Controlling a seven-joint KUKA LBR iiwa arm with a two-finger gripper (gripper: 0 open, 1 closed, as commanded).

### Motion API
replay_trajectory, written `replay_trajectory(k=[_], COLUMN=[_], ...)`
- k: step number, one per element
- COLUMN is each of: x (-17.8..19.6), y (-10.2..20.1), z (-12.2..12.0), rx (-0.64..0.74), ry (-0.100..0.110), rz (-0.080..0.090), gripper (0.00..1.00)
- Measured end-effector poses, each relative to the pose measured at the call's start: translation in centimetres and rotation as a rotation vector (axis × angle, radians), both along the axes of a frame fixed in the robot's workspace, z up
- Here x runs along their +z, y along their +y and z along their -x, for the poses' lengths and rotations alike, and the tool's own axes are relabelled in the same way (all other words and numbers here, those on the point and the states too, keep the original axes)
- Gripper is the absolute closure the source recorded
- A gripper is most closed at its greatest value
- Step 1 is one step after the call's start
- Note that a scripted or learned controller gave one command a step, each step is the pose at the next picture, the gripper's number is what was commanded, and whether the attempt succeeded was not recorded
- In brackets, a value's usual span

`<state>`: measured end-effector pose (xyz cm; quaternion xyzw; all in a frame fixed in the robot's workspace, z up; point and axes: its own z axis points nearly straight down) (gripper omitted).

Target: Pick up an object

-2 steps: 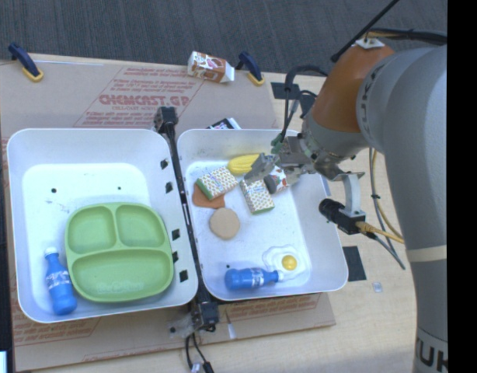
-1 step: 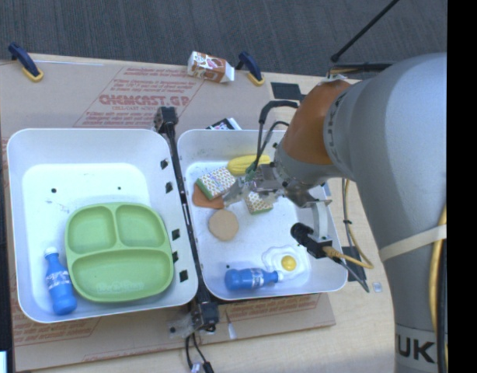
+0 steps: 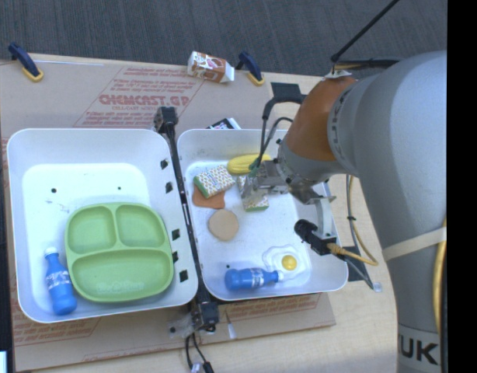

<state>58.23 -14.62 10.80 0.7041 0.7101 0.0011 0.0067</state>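
My gripper (image 3: 255, 196) hangs low over the middle of the right bin (image 3: 324, 280). It sits just below a yellow banana (image 3: 246, 164) and right of a checkered sandwich piece (image 3: 213, 181). Under that piece lies a brown slice (image 3: 207, 200). A tan round cookie (image 3: 223, 225) lies left of and below the gripper. A fried egg (image 3: 285, 261) and a blue bottle (image 3: 251, 278) lie near the bin's front wall. A small pale object shows at the fingertips, but whether it is gripped is unclear.
The left bin (image 3: 29, 150) holds a green divided plate (image 3: 118, 251) and a second blue bottle (image 3: 58, 281). A snack wrapper (image 3: 210, 67) lies on the cardboard behind the bins. Blue clamps (image 3: 26, 61) hold the board edges. The grey arm (image 3: 378, 146) covers the right bin's right side.
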Motion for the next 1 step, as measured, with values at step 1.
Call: replay_trajectory(k=[1], x=[1.01], y=[0.05], z=[-0.03], rx=[0.004], ry=[0.001], rz=[-0.001], gripper=[1.0])
